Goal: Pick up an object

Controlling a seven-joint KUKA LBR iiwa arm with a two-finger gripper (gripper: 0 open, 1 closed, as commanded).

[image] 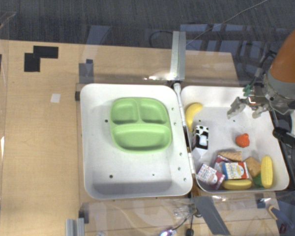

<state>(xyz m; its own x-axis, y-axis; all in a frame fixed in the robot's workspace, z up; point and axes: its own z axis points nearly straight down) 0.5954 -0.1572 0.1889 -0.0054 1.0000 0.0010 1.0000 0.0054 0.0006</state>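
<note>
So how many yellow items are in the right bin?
3: a banana at the far-left corner, a corn cob at the near-right, and a yellow piece along the near wall. The pile may hide more.

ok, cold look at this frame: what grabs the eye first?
The lime-green divided plate, alone in the middle of the left bin. Next, the heap of toy food along the right bin's near edge, with a corn cob at its right end. The hand hangs open over that bin's far side, holding nothing.
</note>
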